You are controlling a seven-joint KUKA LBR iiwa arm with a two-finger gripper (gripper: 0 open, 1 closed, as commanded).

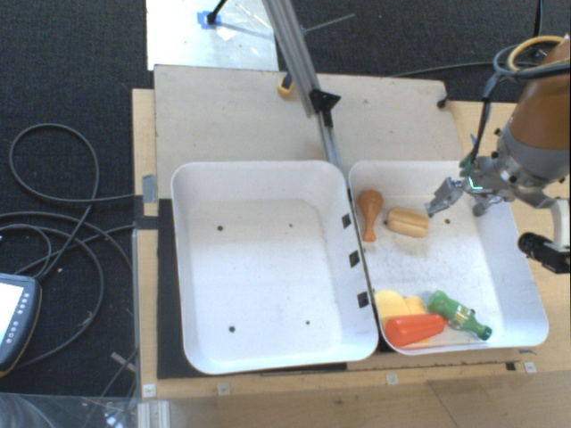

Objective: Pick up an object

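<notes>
I'm seeing 2 shallow white plastic bins sitting side by side on the pale wooden desk [223, 105]. The left white bin [192, 239] is showing its bare floor with a few small dark dots. The right white bin [526, 301] is holding all 5 items.

The grey arm with the orange band [540, 119] is reaching in from the right, hanging over the upper right part of the right bin. Its metal two-finger claw [443, 196] is pointing left and down toward the bin floor. I cannot tell whether the claw is open or closed at this size; nothing is showing between its tips.

The tan bread-roll-shaped toy [407, 223] is lying just left of and below the claw tip, near but looking apart from it. The brown chicken-drumstick-shaped toy [368, 210] is lying just beside the roll, near the bin's left wall, thick end up.

At the bin's near edge, 3 things are crowding together: a yellow rounded plastic piece [397, 305], an orange-red carrot-like piece [413, 329] touching it from below, and a small green plastic bottle [458, 315] lying on its side just right of both, neck toward the lower right.

A grey metal pole [299, 47] is slanting across the desk toward the gap between the bins. Black cables [53, 212] are looping on the dark floor at left.
</notes>
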